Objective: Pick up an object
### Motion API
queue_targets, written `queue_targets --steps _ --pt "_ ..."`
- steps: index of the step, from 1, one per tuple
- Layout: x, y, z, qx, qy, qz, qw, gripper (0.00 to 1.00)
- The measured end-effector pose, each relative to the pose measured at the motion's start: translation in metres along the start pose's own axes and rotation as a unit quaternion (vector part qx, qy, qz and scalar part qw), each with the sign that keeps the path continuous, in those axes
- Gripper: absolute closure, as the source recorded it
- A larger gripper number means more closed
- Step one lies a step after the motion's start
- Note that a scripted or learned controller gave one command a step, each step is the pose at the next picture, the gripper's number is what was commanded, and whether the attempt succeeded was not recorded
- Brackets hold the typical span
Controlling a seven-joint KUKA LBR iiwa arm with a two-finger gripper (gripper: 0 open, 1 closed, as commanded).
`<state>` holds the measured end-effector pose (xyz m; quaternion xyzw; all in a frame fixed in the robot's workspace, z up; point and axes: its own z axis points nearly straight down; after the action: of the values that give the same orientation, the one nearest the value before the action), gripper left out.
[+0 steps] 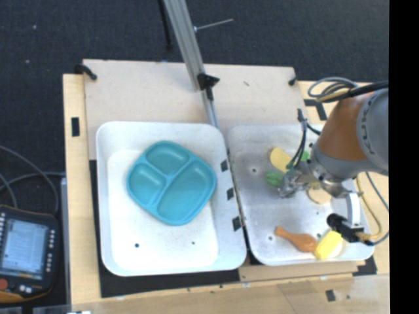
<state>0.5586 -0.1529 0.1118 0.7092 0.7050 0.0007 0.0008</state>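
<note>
Tray (171,182): turquoise. Bins (118,241): white. Objects: yellow lemon (328,244), orange drumstick (298,239), green piece (273,177). Arm (350,133) was grey with an orange band.

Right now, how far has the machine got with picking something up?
Nothing looks lifted yet. The end effector is low in the right bin, beside a small green item and a yellow piece; whether it grips anything is unclear. The orange toy and yellow lemon-like toy lie untouched. The grasp and lift remain.

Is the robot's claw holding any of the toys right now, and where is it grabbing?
It cannot be told: the gripper sits low by a green thing.
</note>
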Motion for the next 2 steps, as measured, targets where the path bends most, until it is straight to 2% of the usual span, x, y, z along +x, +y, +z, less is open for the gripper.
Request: queue_targets --steps 2 --pt "-0.007 -0.005 -0.104 -0.003 -0.001 -0.004 1.0 1.0"
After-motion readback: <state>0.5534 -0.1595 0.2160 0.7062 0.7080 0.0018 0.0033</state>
